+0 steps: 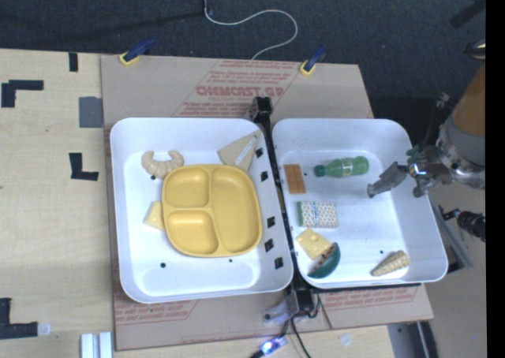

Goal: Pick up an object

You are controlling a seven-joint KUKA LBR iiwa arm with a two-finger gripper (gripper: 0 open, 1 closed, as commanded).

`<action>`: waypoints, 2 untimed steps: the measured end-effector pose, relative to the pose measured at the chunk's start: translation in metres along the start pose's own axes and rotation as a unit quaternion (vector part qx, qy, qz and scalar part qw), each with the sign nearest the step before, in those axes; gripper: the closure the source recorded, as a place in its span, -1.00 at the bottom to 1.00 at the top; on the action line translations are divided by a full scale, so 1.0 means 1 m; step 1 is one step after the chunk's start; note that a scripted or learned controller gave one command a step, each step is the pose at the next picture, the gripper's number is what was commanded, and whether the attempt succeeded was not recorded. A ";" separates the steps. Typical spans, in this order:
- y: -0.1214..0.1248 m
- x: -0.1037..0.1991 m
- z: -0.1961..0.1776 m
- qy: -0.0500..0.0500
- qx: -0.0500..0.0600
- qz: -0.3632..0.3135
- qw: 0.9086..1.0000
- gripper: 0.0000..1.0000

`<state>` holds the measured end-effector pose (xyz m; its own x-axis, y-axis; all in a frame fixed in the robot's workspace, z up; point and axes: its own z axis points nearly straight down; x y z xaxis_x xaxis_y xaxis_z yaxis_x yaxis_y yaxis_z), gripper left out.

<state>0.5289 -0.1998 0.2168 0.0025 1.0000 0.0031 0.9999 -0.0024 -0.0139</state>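
Note:
My gripper hangs over the right edge of the right bin, with its two dark fingers spread open and nothing between them. In that bin, left of the gripper, lies a green bottle on its side. Further left sit an orange-brown bar, a white patterned packet, a yellow cheese-like wedge on a dark green piece, and a pale wedge in the near right corner.
The left bin holds a yellow divided tray, a beige curled piece, a tan wedge and a yellow slice. A white cable loops across the dark floor behind the bench.

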 end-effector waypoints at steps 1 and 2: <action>0.003 0.000 -0.007 -0.002 -0.006 -0.002 1.000 -1.00; 0.012 0.004 0.043 -0.001 -0.004 -0.002 1.000 -1.00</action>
<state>0.5402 -0.1953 0.1736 -0.0021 1.0000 0.0007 1.0000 0.0021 -0.0054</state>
